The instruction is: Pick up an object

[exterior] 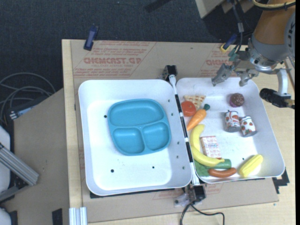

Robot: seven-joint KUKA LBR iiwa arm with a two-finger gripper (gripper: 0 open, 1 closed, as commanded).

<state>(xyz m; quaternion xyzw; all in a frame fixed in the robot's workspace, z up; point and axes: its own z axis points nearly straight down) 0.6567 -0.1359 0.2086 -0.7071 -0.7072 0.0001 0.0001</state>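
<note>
Because the table [122,55] carries two white bins side by side, I begin with them. The left bin [93,163] holds a blue divided plate [139,126] near its middle, lying flat. The right bin [269,139] keeps all the small toy food, probably so that the hand can choose any piece.

Along its left wall lie a yellow banana [201,151], a carrot [197,117] and a red tomato [188,108]. A snack packet [211,146] rests on the banana. Two small cans [238,122] stand in the middle, a yellow corn [251,165] lies at the near right, and a dark round piece [236,99] sits near the far end.

The hand [232,76] hovers over the far edge of the right bin with its fingers spread apart and nothing between them. No object is lifted yet; the dark round piece seems the nearest candidate.
</note>
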